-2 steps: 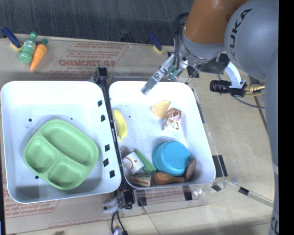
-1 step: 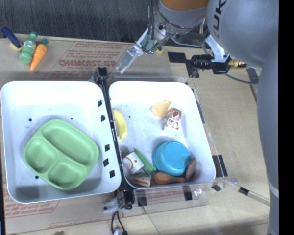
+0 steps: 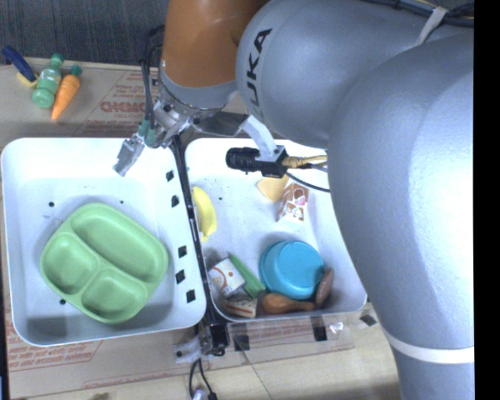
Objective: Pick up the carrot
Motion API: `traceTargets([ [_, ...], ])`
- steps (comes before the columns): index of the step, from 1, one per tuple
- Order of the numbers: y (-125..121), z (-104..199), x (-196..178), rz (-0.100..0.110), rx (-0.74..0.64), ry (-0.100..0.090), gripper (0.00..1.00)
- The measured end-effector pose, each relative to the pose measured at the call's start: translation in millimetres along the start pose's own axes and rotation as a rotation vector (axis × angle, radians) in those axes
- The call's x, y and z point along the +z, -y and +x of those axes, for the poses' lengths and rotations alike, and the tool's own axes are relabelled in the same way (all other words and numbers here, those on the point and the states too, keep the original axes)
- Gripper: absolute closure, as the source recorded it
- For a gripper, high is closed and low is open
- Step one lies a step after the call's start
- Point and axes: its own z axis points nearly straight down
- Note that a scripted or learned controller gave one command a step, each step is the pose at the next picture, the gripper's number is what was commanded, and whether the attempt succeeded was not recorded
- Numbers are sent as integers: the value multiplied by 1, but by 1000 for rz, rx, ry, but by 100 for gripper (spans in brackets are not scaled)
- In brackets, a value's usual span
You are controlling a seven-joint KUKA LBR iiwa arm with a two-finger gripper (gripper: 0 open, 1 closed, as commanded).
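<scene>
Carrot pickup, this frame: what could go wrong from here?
1. The carrot lies on the cardboard outside both bins, pressed against a green bottle; a grasp may catch the bottle instead.
2. The gripper hangs over the left bin, apart from the carrot, so it could close on nothing.

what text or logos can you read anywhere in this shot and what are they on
"UKA": part of the brand lettering on the grey arm, first letter cut off by the orange band.
Red print on the cardboard behind the bins: too blurred to read.
Print on the small packet in the right bin: too small to read.
</scene>
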Motion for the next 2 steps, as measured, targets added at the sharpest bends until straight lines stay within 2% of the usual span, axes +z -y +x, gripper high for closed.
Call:
traceTargets([
  [1,-48,41,64,0,436,1,0],
  [2,-2,67,144,-19,484,11,0],
])
